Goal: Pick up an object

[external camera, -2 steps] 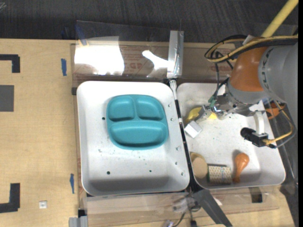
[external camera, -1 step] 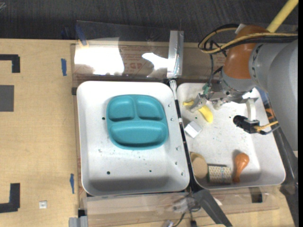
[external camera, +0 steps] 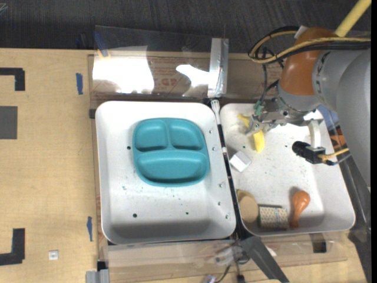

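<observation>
A yellow object [external camera: 258,141] hangs tilted between the fingers of your end effector [external camera: 259,128], which is closed around its upper end, at the upper left of the right bin [external camera: 339,208]. Just left of it lies a second yellow piece [external camera: 244,121], and below it a small white block [external camera: 238,162]. Along the near wall you see a tan round item [external camera: 247,207], a patterned cylinder [external camera: 273,216] and an orange piece [external camera: 299,204]. The left bin [external camera: 112,175] carries a teal divided plate [external camera: 171,151]. Both bins rest on the surface [external camera: 44,175].
</observation>
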Controlling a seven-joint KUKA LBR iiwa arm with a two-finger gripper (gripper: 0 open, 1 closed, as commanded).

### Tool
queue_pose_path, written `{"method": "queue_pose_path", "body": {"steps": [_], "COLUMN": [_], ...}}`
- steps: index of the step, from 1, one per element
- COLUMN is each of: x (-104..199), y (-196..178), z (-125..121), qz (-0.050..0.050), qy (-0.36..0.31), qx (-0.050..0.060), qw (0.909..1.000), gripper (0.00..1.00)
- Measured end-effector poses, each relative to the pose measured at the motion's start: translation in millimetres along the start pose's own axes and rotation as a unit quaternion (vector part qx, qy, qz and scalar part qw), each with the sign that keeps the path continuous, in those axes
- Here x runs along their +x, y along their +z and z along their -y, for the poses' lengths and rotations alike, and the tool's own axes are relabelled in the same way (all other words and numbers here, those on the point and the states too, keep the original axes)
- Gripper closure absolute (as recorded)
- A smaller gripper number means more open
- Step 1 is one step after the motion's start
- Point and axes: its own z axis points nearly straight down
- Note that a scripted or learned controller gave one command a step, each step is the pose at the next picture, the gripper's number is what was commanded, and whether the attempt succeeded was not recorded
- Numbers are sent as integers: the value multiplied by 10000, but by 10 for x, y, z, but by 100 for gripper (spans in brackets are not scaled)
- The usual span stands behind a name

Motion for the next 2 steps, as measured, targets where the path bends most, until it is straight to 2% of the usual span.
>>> {"method": "queue_pose_path", "body": {"steps": [1,2], "x": [576,633], "y": [-915,-957], "z": [-181,211], "qz": [-10,-11], "qy": [165,169], "qx": [-22,24], "qw": [9999,9999], "gripper": [100,100]}}
